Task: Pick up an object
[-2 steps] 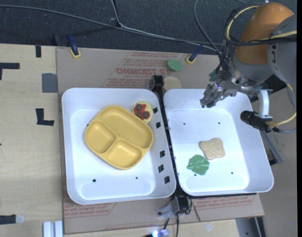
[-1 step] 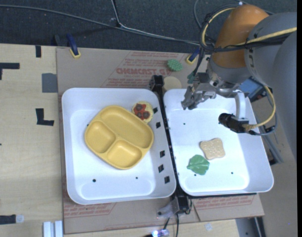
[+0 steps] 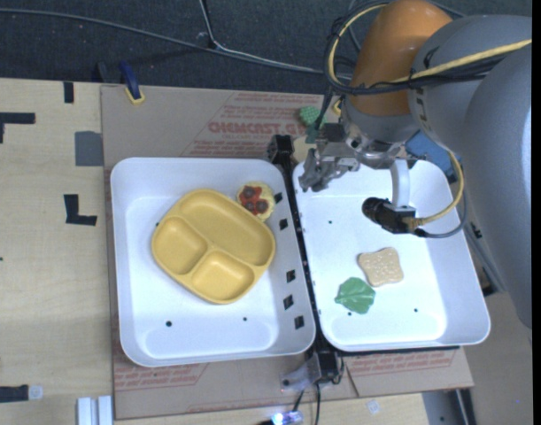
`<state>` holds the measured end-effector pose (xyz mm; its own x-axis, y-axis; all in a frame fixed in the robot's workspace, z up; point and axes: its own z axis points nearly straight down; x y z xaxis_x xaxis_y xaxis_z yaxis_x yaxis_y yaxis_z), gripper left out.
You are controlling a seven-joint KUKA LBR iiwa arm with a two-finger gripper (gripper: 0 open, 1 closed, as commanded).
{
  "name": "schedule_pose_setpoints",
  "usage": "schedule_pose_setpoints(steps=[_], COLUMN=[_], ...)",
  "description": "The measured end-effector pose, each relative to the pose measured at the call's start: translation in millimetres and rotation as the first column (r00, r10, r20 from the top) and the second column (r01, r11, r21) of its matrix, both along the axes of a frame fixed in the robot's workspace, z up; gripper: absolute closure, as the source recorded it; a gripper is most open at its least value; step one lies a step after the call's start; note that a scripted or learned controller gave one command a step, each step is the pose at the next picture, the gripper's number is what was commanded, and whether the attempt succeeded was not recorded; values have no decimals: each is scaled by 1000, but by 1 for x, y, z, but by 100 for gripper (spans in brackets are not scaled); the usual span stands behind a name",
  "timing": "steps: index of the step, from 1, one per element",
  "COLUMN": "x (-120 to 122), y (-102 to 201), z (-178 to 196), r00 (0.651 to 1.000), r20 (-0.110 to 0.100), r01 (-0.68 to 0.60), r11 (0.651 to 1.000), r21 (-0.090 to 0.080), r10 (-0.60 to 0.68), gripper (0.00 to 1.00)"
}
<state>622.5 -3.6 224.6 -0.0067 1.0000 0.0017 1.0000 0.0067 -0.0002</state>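
Nearest me, well below the pincer, I see a flat green leaf touching a pale bumpy cracker in the right bin. Left of the pincer, a small red-spotted piece touches the smooth yellow tray. Pincer's spread: I can't tell.

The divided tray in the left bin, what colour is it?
Yellow. The tray shows best in the camera view.
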Motion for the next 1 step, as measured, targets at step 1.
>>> schedule_pose_setpoints(steps=[1], x=[-7], y=[54], z=[-10], r00=[1000], r20=[-2], r01=[0], r11=[1000], r21=[0], r10=[0], gripper=[100])
